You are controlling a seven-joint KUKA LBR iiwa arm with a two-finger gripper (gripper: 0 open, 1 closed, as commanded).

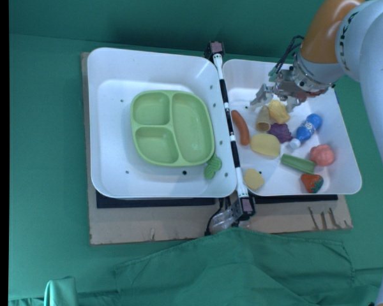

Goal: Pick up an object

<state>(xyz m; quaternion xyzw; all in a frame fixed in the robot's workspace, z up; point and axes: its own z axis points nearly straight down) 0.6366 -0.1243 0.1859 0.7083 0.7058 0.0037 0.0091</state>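
Note:
My gripper (pixel 276 98) hangs over the back of the right bin (pixel 348 171) with its fingers spread open and nothing between them. Just below it lie a yellow toy (pixel 279 111) and a tan cone (pixel 263 118). Around them are a red sausage (pixel 240 127), purple grapes (pixel 281 132), a blue bottle (pixel 307 128), a yellow lump (pixel 265 145), a green cucumber (pixel 298 164), a pink tomato (pixel 322 154), a strawberry (pixel 312 182) and a small yellow piece (pixel 253 179).
The left bin (pixel 108 75) holds a green divided plate (pixel 172 127) and a small green toy (pixel 212 167) at its front right. A raised divider (pixel 228 120) runs between the bins. Green cloth (pixel 242 266) lies in front of the bench.

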